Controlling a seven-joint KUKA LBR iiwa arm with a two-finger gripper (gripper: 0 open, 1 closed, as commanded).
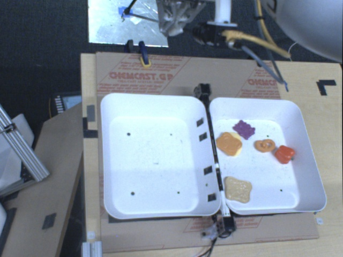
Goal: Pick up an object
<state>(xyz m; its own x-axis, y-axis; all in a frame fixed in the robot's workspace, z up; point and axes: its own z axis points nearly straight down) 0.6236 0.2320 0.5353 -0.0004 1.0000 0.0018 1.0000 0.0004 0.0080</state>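
Observation:
The right bin [305,138] holds several small toy foods. A purple bumpy piece [244,128] lies near its far left. A flat orange piece [229,143] sits just in front of it. To the right are a small orange ring-shaped piece [264,145] and a red piece [284,153]. A tan flat piece [237,189] lies near the bin's front left corner. My gripper [172,21] hangs high at the top of the view, past the far edge of the bins and well away from all the objects.
The left bin [110,143] stands beside the right one, joined by a black hinge strip [210,149]. Yellow cables [257,39] trail from the arm over the bench's far side. A metal rail [21,149] juts in at the left.

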